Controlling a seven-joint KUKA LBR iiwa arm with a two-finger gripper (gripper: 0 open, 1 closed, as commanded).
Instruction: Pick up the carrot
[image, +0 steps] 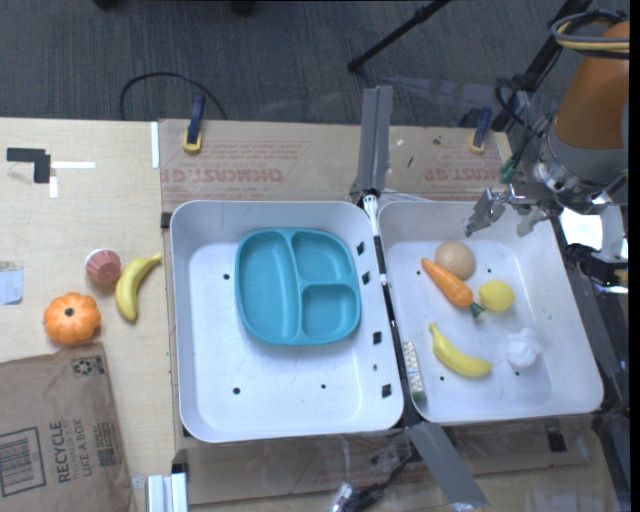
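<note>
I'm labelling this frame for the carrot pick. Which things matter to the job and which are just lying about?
Job: carrot; gripper; right bin holding the carrot.

Lying about: beige ball, lemon, banana, blue tray, pumpkin, second banana.

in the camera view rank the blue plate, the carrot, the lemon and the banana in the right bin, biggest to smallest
1. Blue plate, clearly largest.
2. Banana in the right bin and carrot: they look about alike in length, so I won't rank them.
3. Lemon, smallest.

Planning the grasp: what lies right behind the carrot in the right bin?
A round beige ball-like item sits against the carrot's far end. A lemon lies beside its green tip. The contact spot is hidden.
</note>
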